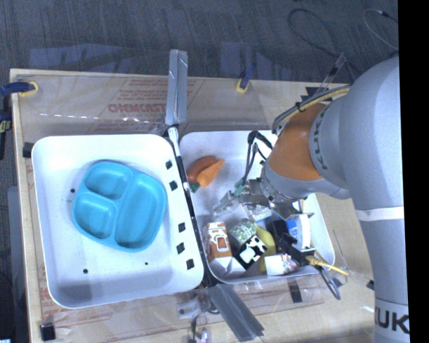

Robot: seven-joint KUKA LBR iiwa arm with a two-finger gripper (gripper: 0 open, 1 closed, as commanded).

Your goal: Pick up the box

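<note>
Approach step, by judgement, not yet a grasp. Gripper (248, 196) low over the middle of the right bin (224, 141), with nothing seen held in it. Open or closed: cannot tell from this slant, too much hidden under the wrist.

Box (218, 242), small, orange and white, lying in the near-left part of that bin, close beside the dividing wall and well apart from the gripper. Just beside it on the right, a black-and-white patterned item (251, 252), then a yellow piece (265, 237) and a white object (282, 265), all crowded together. Farther back, an orange carrot-like thing (204, 170), alone near the same wall.

Next, probably: shift toward the near-left corner, turn to suit the narrow sides of the box, then descend straight.

Little room there: wall on one side, clutter on the other, so easy to catch the rim or take a neighbour by mistake. More free floor at the back of the bin. Left bin (54, 208) occupied by a blue divided tray (121, 204), not concerned.
</note>
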